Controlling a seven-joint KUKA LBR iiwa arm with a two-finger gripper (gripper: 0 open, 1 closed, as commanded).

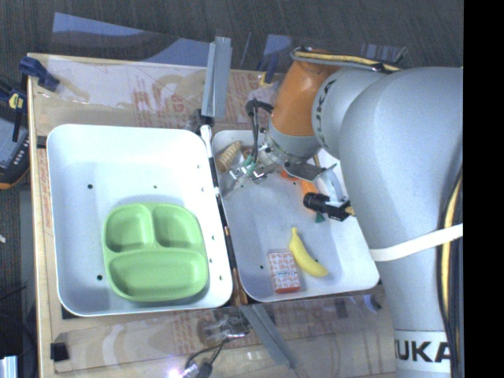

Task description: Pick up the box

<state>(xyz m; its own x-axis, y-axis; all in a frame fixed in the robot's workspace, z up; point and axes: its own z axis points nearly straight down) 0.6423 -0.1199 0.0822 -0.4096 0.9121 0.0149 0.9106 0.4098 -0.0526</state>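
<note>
Pale wooden bench (118,93) carries two white bins. The gripper (250,168) hangs low over the far end of the right bin (260,219), near the dividing wall. Whether it is open or closed cannot be told from this angle. The box (283,272), small and reddish, lies well apart from the gripper at the bin's near rim, nothing holding it. A banana (305,254) lies just beside the box, on the arm's side. A green divided tray (155,252) sits in the left bin (71,148), across the wall from the gripper.

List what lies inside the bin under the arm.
In the bin lie a box, a banana and a brownish thing by the pincer. The arm covers the bin's far right side, hiding anything there.
</note>
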